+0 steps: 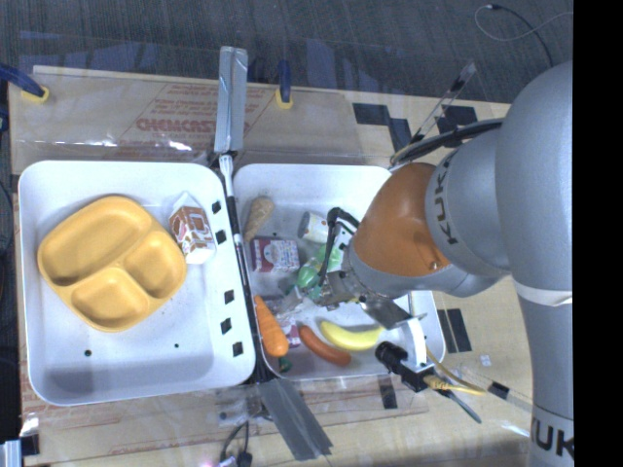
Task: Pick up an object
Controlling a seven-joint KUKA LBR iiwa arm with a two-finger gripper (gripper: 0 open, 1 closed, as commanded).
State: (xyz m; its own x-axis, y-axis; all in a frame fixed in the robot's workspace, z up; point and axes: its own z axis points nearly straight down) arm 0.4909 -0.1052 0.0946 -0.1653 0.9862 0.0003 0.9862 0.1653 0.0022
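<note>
**Arm low over the right bin**

Nearest lay a banana, sausage and carrot. Above them the gripper hung amid the clutter; its finger state could not be told. Farther left sat a yellow tray.

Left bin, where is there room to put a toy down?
The left bin has bare floor below the yellow divided tray, and more above the small carton. The right bin is crowded: carrot, sausage, banana, packets.

Right bin crowded; left bin's near floor lies open.
</note>
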